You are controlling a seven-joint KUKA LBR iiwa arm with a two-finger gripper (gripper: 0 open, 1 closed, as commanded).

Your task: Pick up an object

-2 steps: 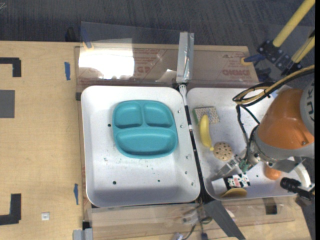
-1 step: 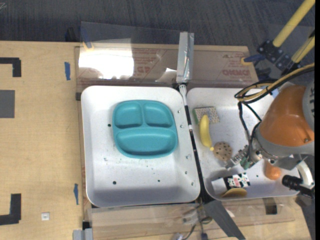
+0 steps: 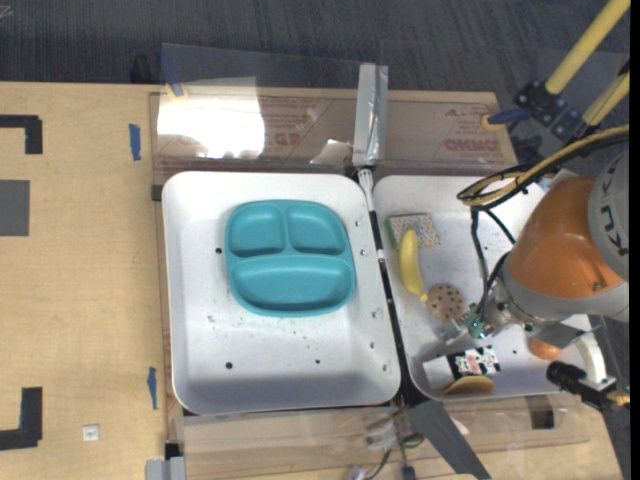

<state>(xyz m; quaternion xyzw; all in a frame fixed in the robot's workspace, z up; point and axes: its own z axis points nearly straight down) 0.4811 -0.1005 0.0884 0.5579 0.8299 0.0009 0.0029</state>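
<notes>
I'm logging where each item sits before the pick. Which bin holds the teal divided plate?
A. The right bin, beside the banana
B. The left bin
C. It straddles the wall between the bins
B: the teal plate lies flat in the left bin, alone there, while the banana lies in the right bin across the dividing wall.

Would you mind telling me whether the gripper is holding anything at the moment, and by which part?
It cannot be told: the gripper is low in the right bin, near the biscuit.
</notes>
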